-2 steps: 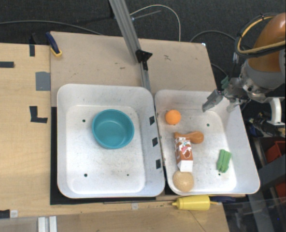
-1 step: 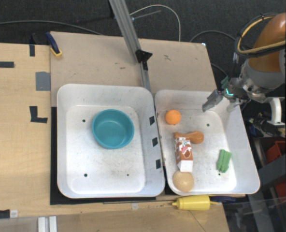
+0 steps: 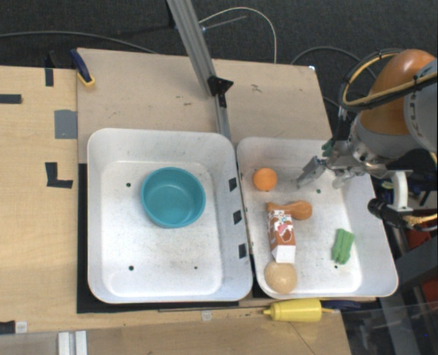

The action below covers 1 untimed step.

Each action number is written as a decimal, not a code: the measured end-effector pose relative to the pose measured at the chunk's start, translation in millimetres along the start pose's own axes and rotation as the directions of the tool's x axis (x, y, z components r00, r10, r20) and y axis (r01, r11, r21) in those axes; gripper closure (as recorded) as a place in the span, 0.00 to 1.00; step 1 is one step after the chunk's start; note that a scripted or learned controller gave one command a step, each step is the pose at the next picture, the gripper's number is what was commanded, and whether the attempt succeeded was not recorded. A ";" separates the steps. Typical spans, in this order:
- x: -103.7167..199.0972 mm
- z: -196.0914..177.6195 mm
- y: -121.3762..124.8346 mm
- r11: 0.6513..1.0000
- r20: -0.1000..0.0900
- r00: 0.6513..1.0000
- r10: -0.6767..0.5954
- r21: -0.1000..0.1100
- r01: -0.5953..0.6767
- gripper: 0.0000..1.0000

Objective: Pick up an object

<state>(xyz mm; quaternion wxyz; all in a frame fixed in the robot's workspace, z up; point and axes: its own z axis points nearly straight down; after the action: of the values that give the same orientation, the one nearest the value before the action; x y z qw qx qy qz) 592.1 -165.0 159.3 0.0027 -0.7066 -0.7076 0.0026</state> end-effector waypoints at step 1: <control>4.2 45.6 -5.5 1.000 0.000 1.000 0.000 -0.001 0.000 0.00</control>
<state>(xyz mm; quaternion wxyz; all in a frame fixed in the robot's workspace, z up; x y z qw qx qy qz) 586.2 -160.8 113.7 0.0022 -0.7064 -0.7078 0.0023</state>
